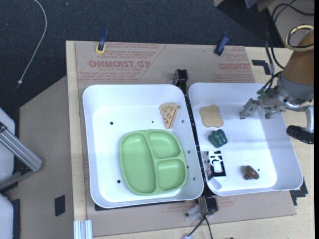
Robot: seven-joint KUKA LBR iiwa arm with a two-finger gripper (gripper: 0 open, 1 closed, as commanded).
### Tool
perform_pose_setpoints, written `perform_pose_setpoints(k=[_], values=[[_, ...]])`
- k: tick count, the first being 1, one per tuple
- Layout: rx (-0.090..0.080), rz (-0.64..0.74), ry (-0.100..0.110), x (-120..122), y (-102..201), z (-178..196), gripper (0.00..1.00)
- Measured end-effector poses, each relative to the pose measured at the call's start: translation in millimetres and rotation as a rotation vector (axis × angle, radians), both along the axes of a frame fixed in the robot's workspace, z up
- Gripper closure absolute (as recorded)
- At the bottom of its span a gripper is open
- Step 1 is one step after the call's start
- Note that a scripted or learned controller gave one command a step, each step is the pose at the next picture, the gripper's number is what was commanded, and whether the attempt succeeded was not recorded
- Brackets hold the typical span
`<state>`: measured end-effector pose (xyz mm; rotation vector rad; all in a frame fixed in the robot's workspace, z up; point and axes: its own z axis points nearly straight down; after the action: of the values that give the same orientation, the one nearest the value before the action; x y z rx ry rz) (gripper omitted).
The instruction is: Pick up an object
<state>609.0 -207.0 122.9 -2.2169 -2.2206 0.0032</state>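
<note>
My gripper (255, 112) hangs over the upper right part of the right bin (279, 148), below the grey wrist with its orange band. It is open, and only white bin floor shows between the fingers. To its left lies a tan bread slice (211, 115). A small green pepper (217, 138) sits just below the bread. A brown lump (250, 172) rests near the bin's front. In the left bin (99, 128) are a green divided plate (152, 161) and a waffle-patterned wedge (169, 113).
A black-and-white tag (216, 164) sits at the right bin's left rim. Clamps (102, 41) hold the cardboard sheet at the back. A metal rail (20, 148) lies off the bench at far left.
</note>
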Motion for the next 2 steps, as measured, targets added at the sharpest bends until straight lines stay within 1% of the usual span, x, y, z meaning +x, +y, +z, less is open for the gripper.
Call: perform_pose_setpoints(k=[1, 2], values=[[-0.002, 0.000, -0.006, 1, 0, 14, 1.00], [-0.004, -0.001, -0.010, -2, 0, 58, 1.00]])
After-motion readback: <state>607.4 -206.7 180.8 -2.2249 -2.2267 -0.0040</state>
